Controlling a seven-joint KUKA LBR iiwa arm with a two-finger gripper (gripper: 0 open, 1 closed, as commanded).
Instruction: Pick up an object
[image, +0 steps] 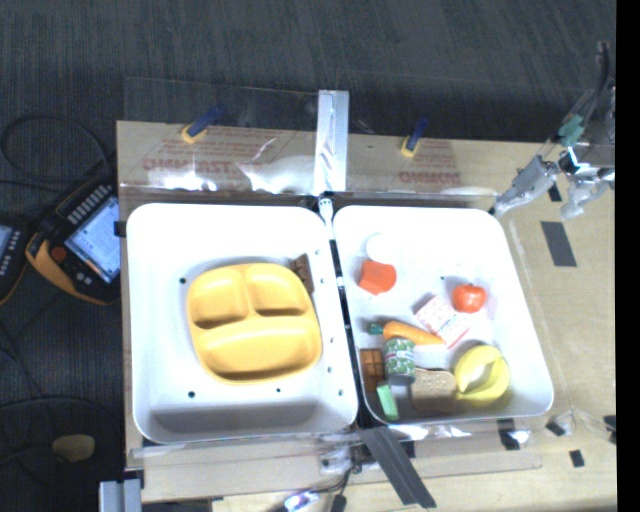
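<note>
the gripper sits over the bench just outside the right bin's far right corner, at the frame's right side. two pale fingers spread apart with nothing between them, so it looks open and holds nothing.

the right bin carries all the small things. an orange cup stands near its far left corner, with a white round piece just behind it. a tomato lies toward the right wall, and a small pink and white box lies just beside it. a carrot lies across the middle. at the near edge a green can, a slice of bread and a banana crowd together, the banana in the near right corner.

the left bin carries a yellow divided tray, set in its middle and reaching toward the right wall.
</note>
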